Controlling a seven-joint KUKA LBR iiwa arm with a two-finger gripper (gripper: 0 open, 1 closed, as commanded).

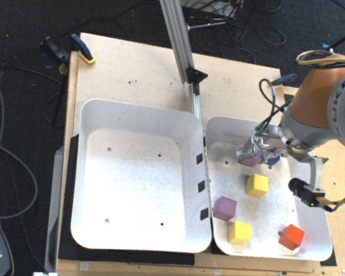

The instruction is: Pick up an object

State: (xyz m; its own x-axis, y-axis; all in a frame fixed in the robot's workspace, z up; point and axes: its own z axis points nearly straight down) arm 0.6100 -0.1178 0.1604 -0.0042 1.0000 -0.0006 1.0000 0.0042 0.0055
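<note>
My gripper [257, 154] hangs over the back part of the right bin [321, 218], below the arm's orange band. A small purple block [253, 159] shows between its fingers, and they are shut on it. Just in front of it on the bin floor lies a yellow block [257, 185]. A second purple block [224, 207] sits near the bin's left wall, and another yellow block [240, 233] rests by the front rim. An orange block [292, 236] is in the front right corner.
The left bin [88, 155] sits beside the right one, sharing a raised divider with black marks [201, 185]. A slanted metal pole [177, 31] ends at a black clamp behind the bins. A black cable fitting [304, 192] hangs off the arm over the right bin.
</note>
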